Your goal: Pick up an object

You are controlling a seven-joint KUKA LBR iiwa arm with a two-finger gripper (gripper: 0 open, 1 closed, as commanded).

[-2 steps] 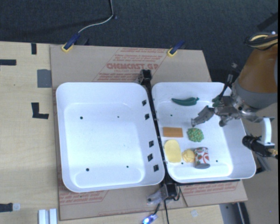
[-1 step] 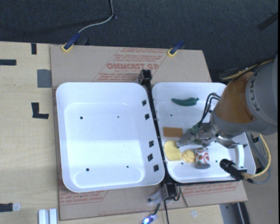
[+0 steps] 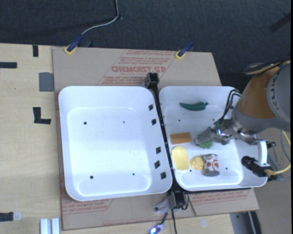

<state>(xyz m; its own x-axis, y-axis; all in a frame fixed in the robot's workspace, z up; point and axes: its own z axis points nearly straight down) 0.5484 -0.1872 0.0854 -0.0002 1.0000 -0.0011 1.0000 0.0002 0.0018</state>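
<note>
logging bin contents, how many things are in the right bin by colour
green: 1, the pepper-shaped thing near the far wall
orange: 1, the flat block
yellow: 2, the pale oblong piece and the small round piece
red and white: 1, the can
total: 5

The gripper reaches into the same bin and may hide something beneath it.

We see even, fairly bright overhead light. The glossy white plastic left bin [image 3: 107,140] shows soft glare along its floor and near rim, washing out detail. Shadows are faint and short. The picture is low in resolution and slightly soft; the dark blue carpeted floor [image 3: 49,9] looks grainy.
</note>
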